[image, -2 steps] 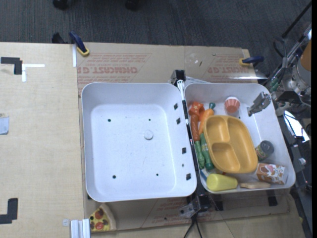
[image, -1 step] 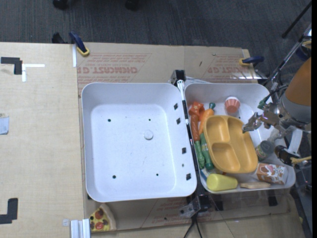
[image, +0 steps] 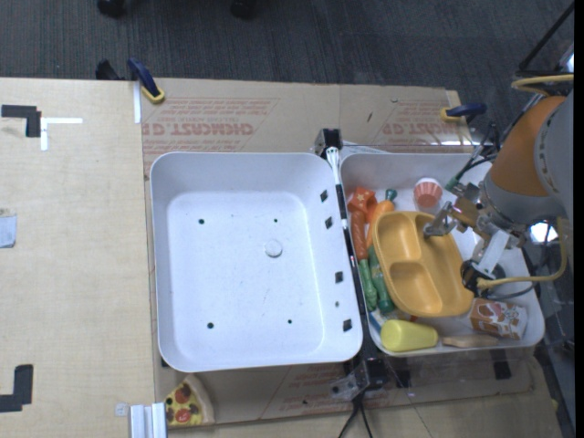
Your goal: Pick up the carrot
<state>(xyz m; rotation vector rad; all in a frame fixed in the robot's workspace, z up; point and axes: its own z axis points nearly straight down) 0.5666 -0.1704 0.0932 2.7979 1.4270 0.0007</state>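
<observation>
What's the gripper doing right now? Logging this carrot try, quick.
Gripper: over the yellow tray in the right bin; open or shut cannot be told.

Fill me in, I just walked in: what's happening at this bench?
A grey arm with an orange band reaches into the right white bin. Its gripper sits at the upper rim of a yellow two-compartment plastic tray. The orange toy carrot lies at the bin's left side, beside the tray, not picked up yet.

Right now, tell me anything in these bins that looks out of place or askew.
The yellow divided tray lies tilted in the right bin, propped over other items and crowding the carrot against the bin's left wall. A toy pizza slice lies outside both bins, on the cardboard below the left bin.
</observation>
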